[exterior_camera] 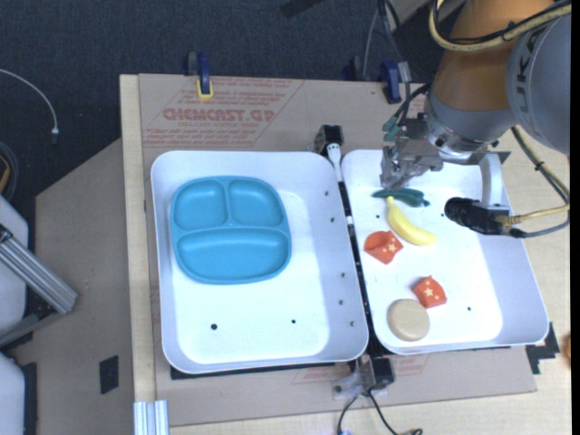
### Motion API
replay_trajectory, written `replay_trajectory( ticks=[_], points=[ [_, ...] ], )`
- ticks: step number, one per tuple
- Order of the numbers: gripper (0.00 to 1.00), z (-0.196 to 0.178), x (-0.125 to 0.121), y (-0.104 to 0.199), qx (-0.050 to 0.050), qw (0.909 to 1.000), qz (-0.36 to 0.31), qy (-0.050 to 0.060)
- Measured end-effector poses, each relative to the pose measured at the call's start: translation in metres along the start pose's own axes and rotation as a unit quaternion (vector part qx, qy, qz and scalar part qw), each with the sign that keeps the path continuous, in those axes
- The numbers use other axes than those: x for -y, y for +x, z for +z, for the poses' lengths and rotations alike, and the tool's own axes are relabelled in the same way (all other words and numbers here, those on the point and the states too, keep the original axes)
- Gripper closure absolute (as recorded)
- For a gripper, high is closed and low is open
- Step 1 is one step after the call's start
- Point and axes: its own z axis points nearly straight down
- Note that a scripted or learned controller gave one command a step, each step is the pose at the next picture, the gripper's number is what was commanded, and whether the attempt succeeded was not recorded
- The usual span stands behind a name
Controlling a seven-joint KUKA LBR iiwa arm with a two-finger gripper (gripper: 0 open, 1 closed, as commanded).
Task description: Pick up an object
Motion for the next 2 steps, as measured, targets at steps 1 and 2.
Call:
replay_trajectory(
  ticks=[1,2],
  points=[
    [1.0,0.005,-0.004,0.057,0.0,1.0,0.0,-0.001],
    [1.0,0.012,-0.017,0.098,0.001,1.0,0.001,-0.003]
  ],
)
